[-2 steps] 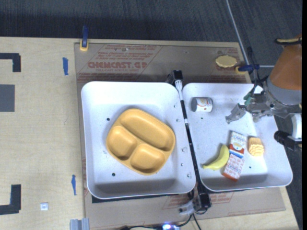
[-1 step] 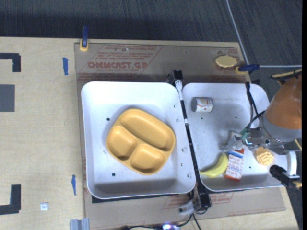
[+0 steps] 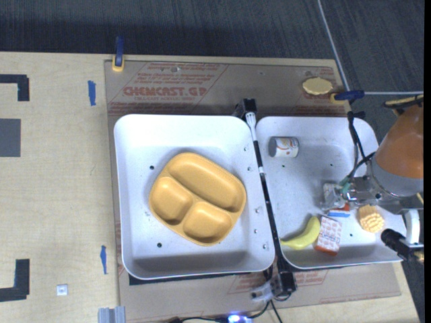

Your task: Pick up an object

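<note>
Right bin (image 3: 306,130): end effector (image 3: 335,195) low at 3 o'clock, just above carton (image 3: 328,235); cannot tell whether open or closed. Banana (image 3: 303,234) at 6 o'clock, touching carton; yellow biscuit (image 3: 370,218) at 4; small cup (image 3: 284,147) on its side at 11. Left bin (image 3: 135,136): yellow tray (image 3: 196,198), centred. On worktop (image 3: 54,180).

a pale wooden bench (image 3: 54,200) bears two white bins — left bin (image 3: 131,180), right bin (image 3: 316,130) — touching side by side.

Two white bins (image 3: 128,180) side by side, blue tape marks (image 3: 91,93), yellow clamp (image 3: 118,54)
</note>
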`<state>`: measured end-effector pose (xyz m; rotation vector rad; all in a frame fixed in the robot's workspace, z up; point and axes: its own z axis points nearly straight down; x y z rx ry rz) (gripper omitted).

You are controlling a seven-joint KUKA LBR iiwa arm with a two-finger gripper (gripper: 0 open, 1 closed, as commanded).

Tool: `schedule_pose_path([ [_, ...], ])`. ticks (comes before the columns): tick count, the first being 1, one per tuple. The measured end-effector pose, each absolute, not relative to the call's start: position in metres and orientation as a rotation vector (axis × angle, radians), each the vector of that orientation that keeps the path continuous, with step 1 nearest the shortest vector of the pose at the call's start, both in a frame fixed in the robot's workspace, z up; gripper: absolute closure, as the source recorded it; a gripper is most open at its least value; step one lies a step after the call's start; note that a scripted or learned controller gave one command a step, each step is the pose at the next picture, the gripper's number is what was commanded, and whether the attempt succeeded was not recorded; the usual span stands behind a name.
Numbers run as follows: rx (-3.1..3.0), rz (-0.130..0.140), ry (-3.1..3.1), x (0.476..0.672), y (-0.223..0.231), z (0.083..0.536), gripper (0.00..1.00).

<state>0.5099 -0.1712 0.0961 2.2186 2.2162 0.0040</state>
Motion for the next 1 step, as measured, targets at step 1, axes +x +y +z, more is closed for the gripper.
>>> schedule_pose_path([
  [1,2.219,0.002,2.221,0.4877,-0.1585,0.2105,1.0],
])
